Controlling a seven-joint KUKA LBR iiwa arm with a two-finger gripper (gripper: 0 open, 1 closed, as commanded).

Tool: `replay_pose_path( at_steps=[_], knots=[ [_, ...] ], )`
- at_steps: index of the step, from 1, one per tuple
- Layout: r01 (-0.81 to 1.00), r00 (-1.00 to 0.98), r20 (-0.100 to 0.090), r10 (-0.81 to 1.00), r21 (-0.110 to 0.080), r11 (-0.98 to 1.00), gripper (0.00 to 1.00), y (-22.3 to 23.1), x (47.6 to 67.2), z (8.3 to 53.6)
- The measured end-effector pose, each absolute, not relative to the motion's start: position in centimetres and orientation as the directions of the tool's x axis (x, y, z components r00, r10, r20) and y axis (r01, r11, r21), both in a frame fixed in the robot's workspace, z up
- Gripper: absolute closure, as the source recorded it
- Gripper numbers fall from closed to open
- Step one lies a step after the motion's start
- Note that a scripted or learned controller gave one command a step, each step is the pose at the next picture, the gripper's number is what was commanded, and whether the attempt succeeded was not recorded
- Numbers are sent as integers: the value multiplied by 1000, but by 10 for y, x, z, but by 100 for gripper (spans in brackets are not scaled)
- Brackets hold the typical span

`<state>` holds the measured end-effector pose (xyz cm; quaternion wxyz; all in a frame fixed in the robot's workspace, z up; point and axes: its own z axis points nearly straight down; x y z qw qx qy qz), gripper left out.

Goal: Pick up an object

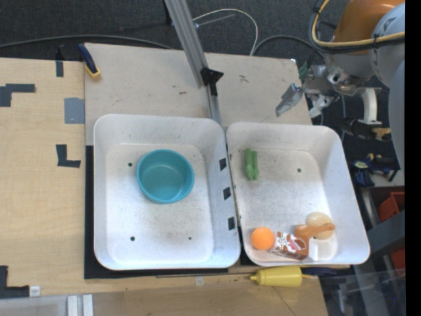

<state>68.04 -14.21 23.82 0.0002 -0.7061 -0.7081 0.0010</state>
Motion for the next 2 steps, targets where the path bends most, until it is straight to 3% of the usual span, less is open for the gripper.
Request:
replay_pose_path(
  at_steps=[1, 2],
  knots=[
    [1000, -2, -2, 1000, -2, 2, 0, -142, 680, 238],
    [1000, -3, 0, 1000, -8, 3, 0, -139, 678, 173]
  ],
)
